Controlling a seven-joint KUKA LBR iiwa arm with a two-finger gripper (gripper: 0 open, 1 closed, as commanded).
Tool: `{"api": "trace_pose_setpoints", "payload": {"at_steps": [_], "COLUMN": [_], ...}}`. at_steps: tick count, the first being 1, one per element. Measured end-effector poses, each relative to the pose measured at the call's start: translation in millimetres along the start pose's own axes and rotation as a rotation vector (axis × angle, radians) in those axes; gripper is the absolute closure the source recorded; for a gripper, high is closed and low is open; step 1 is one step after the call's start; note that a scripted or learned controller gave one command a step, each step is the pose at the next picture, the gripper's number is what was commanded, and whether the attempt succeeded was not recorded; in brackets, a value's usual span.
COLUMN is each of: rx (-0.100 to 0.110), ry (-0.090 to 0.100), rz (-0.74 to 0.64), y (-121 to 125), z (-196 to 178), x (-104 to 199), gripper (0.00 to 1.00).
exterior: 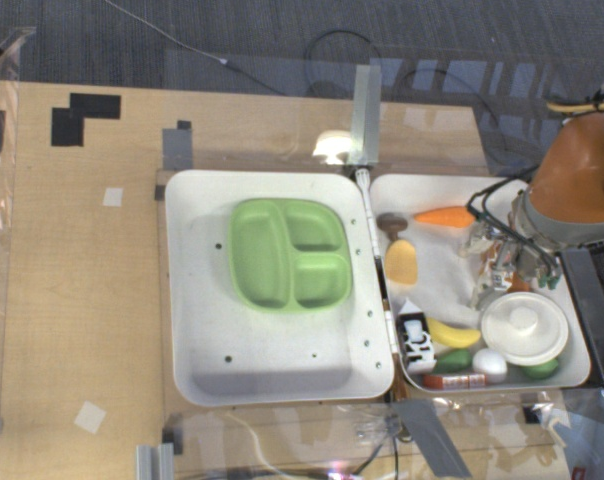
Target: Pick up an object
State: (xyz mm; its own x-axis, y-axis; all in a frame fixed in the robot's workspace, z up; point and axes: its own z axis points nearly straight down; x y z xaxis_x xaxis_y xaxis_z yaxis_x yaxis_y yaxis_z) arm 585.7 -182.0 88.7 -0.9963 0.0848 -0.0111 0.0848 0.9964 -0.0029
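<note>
Here you look down on a pale wooden bench [72, 298] with black tape marks near its far left corner, dark grey carpet beyond it, and a thin cable trailing across that carpet. Two shallow white bins sit side by side: the left bin [212, 358] holds a green divided plate [287, 255], lying flat near its middle, and the right bin [574, 368] is crowded. The arm [580, 178] comes in from your right, its orange band large in the frame and partly cut off at the edge, with wires looping beneath it. The gripper [497, 268] hangs low over the right bin's middle, but wiring and glare blur it, so you cannot tell how the claw stands or whether anything is in it. Around it you have an orange carrot [444, 218] at the far wall, a small brown piece [392, 224] and a yellow-orange lump [401, 262] by the dividing wall, and a white bowl [524, 328] just beside the gripper on the near side. A banana [452, 334] lies next to the bowl, touching a black-and-white carton [414, 340]. Along the near wall a red item [450, 379], a white egg-like ball [489, 363] and something green [540, 370] are half hidden under the bowl's rim.
</note>
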Motion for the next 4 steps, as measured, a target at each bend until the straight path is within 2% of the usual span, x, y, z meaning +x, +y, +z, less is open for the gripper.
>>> {"api": "trace_pose_setpoints", "payload": {"at_steps": [1,2,3,4], "rx": [-0.001,-0.007,-0.001,-0.005], "ry": [-0.002,-0.002,-0.002,0.000], "rz": [0.136,0.179,0.267,0.531], "y": [21.5,94.3,30.8,96.5], "z": [-0.5,0.1,-2.1,0.4], "x": [6.3,-31.8,52.2,-31.9], "gripper": [0.00,0.00,0.00,0.00]}}
